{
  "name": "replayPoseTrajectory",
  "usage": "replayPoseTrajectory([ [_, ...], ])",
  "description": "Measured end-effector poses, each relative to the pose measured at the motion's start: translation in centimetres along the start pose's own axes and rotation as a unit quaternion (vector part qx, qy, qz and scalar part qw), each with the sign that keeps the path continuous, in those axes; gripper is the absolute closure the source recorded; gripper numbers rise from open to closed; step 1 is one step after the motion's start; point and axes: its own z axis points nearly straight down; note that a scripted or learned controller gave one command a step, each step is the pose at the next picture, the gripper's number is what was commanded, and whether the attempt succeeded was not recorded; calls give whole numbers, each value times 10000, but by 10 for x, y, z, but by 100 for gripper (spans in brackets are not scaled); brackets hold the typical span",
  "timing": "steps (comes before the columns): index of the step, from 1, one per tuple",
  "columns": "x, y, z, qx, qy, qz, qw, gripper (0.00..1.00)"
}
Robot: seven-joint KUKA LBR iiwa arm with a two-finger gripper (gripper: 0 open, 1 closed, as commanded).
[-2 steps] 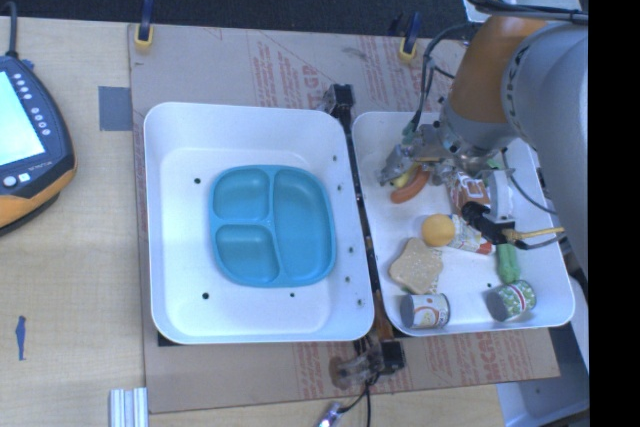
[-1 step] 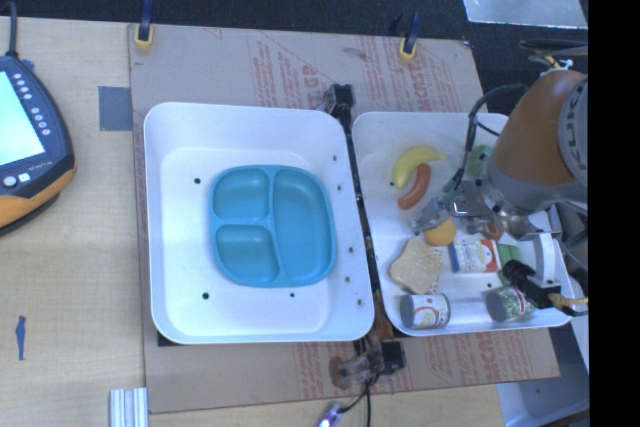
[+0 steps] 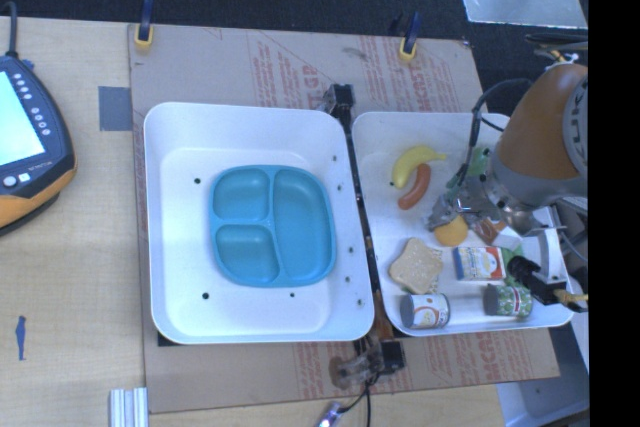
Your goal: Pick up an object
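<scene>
1. Two shallow white bins side by side on a cardboard-covered bench: left bin holding a blue three-compartment plate, right bin holding small toy foods.
2. In the right bin's far part, a yellow banana, long axis running left-near to right-far, touching a red sausage just near of it, lying along much the same slant.
3. Middle of the right bin: a small orange-yellow piece, directly under the tool; no clear long axis.
4. Nearer: a bread slice lying flat; to its right a small carton, long axis left-right.
5. At the near edge: a can on its side, long axis left-right, and a dark green can to its right, also on its side.
6. Gripper reaching in from the right, low over the bin, right above the orange-yellow piece; opening hard to judge, cannot tell whether anything is held.
7. Grey and orange arm covering the bin's right side.
8. Open floor in the right bin only along its left wall; objects crowd the near rim.
9. Tablet-like pendant at the far left of the bench.
</scene>
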Motion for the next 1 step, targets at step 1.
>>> replayPoseTrajectory([
  [1, 122, 77, -91, -19, 16, 11, 10000, 100],
])
